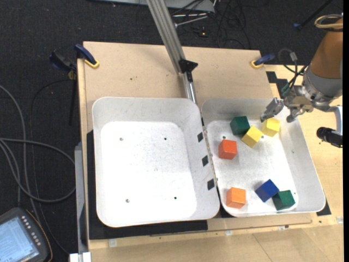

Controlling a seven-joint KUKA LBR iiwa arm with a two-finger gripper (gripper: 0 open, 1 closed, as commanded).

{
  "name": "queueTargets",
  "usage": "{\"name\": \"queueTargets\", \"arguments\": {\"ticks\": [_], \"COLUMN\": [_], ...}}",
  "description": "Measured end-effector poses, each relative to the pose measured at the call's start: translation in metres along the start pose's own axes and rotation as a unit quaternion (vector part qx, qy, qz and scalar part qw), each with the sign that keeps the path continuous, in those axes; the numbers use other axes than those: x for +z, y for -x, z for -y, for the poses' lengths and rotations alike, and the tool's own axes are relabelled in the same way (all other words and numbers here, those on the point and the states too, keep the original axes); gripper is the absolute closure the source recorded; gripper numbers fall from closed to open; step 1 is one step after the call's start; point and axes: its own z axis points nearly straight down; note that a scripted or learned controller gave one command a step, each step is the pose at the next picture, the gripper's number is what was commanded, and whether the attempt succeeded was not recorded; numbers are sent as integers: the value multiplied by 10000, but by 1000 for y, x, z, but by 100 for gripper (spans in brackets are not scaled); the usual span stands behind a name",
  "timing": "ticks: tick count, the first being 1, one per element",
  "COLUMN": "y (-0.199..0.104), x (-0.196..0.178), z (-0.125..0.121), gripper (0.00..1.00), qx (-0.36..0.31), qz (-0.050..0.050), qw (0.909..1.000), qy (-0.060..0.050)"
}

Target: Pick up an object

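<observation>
Blocks lie in the right bin (305, 162), from two orange blocks (228, 149) past a green block (239, 125) to a yellow block (271, 126), over which the gripper (283, 111) hangs with fingers apart, holding nothing.

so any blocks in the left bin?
No, all seven blocks, e.g. the blue block, lie in the right bin.
</observation>
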Motion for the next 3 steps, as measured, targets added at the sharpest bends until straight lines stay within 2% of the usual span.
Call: {"name": "queueTargets", "arguments": {"ticks": [1, 2, 3], "y": [-10, -9, -9], "x": [50, 51, 41], "z": [-2, -8, -9], "gripper": [0, 0, 100], "qx": [-6, -9, -22], "qz": [14, 28, 42], "qw": [10000, 9999, 9999], "qy": [30, 132, 151]}}
